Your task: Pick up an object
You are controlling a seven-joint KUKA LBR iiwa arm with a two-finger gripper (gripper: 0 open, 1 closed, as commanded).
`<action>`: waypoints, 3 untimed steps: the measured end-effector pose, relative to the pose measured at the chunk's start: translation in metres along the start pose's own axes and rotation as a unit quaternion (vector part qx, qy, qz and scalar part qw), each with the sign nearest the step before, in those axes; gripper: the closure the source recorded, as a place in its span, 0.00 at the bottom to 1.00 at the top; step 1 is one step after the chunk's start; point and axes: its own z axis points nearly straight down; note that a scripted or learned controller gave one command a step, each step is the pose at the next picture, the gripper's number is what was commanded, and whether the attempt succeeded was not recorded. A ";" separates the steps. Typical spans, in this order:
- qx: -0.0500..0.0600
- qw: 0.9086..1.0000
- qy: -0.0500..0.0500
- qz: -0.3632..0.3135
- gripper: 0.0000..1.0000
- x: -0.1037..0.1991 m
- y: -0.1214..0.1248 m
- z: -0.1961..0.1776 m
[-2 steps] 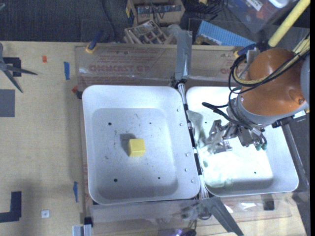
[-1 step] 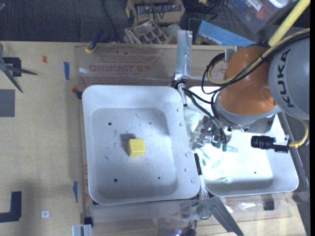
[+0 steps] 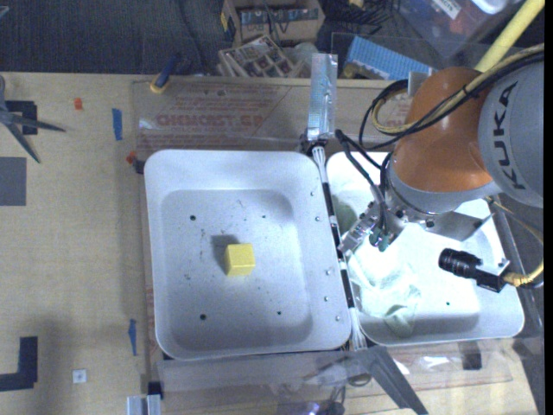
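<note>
- The two-finger gripper (image 3: 373, 232) hangs over the right white bin (image 3: 501, 318), just right of the ridge where the two bins meet; whether it is apart or together I cannot tell, and nothing can be made out in its grasp
- Just below the gripper, toward that bin's front wall, lies a pale greenish translucent crumpled object (image 3: 393, 305); its outline is too washed out in the glare to be sure of
- The small yellow cube (image 3: 240, 258) sits alone near the middle of the left white bin (image 3: 173, 180), well left of the gripper, across the shared ridge
- Judged from this, nothing is lifted yet; the whole pick is left
- The cube has free floor on every side; the pale object lies nearer the rims, leaving less room
</note>
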 end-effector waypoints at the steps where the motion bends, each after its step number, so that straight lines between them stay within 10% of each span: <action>1: 0.001 0.988 0.000 0.152 1.00 -0.005 -0.004 -0.005; 2: 0.002 0.954 0.000 0.301 1.00 -0.010 0.006 0.008; 3: 0.004 0.843 0.001 0.538 1.00 0.015 0.034 0.022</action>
